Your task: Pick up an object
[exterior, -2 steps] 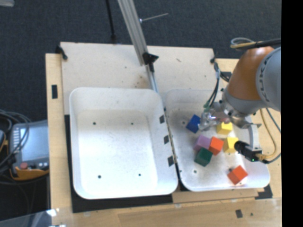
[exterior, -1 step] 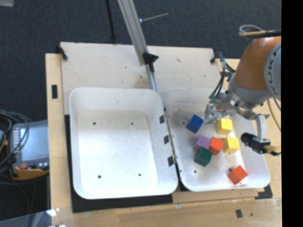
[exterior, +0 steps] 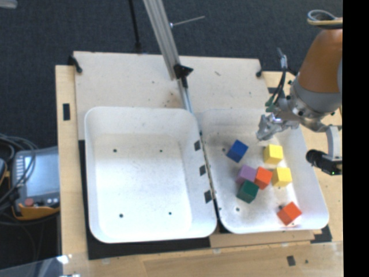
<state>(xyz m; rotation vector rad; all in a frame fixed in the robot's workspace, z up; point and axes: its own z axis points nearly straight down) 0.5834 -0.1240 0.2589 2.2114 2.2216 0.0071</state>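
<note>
Over the right bin (exterior: 314, 209), near its far edge, my gripper (exterior: 266, 127) hangs above bare white floor; I cannot tell whether it is open or closed from this slant. The cubes lie nearer the camera than I am. The blue cube (exterior: 237, 150) sits closest to me and alone, with open room on every side. The upper yellow cube (exterior: 273, 153) is just right of it, apart. Below, four crowd together: the purple cube (exterior: 247, 173), green cube (exterior: 248, 191) and small orange cube (exterior: 263, 177) touch or nearly touch, and the lower yellow cube (exterior: 282, 176) sits just beside the orange one. A larger orange cube (exterior: 289, 213) lies by itself near the front rim. The left bin (exterior: 98, 126) meets mine along a shared wall with black clips. A slanted aluminium rail (exterior: 161, 30) crosses the tabletop (exterior: 127, 74) behind.
</note>
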